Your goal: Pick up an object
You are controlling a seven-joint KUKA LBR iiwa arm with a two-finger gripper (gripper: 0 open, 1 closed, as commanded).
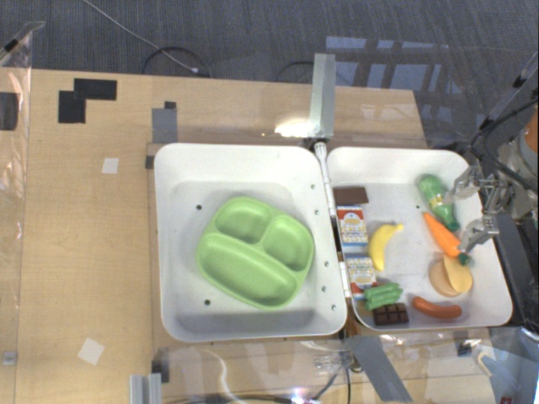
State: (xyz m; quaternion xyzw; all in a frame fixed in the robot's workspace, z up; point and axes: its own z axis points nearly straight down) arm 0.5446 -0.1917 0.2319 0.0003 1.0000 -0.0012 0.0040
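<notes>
Look to the right edge of the frame: your hand reaches in over the right bin, with its two metal fingers spread apart, one toward the upper part of the bin and one lower. Nothing sits pinched between them. The toy carrot lies directly under that gap, slanting from upper left to lower right, with its lower end next to the lower finger. Just above the carrot, at the upper finger's left, you see a green toy vegetable; whether the finger touches it you cannot tell.

Below the carrot lies a tan, round toy bread roll, and below that, near the bin's lower right corner, a red sausage. To the left of the hand, in the middle of the bin, a yellow banana lies well apart from the fingers. Along the bin's left wall you find a dark brown block at the top, then a small printed carton, a second carton, a small green piece and a chocolate bar at the bottom.

The left bin holds a green divided plate at its centre, tilted in the frame. Both bins rest on the pale wooden desk.
</notes>
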